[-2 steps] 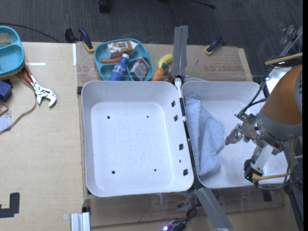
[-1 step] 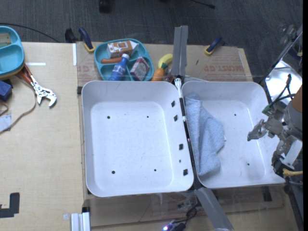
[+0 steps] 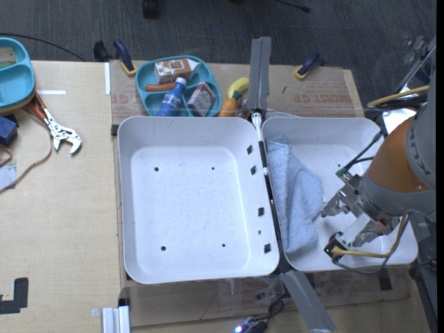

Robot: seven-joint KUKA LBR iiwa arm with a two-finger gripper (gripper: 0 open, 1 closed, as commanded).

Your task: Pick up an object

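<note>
1. Jaws first: in the camera view the gripper (image 3: pixel 338 208) hangs low inside the right bin (image 3: pixel 326 126). Its metal links are crossed by cables, so I cannot tell whether the jaws stand wide or narrow. No object can be made out between them.
2. Same view, the thing to pick: a pale blue-grey cloth (image 3: pixel 295 193) is the one object in that bin. It is heaped against the wall the bin shares with the left bin (image 3: pixel 126 186). One corner is draped up onto that wall.
3. Same view, the relation that matters: the cloth lies toward the view's left of the gripper, just beside it. The cloth's crumpled right edge is the nearest part. Whether the two touch is not clear.
4. Same view, long axis: the cloth runs from the far side of the bin toward the near side. That is roughly parallel to the shared wall and crosswise to the line along which the arm (image 3: pixel 399 168) reaches in.
5. Judgement: the coming move looks like a short shift leftward onto the cloth's thick middle fold, then down. A closure across the narrow width would likely gather more fabric than one along the length.
</note>
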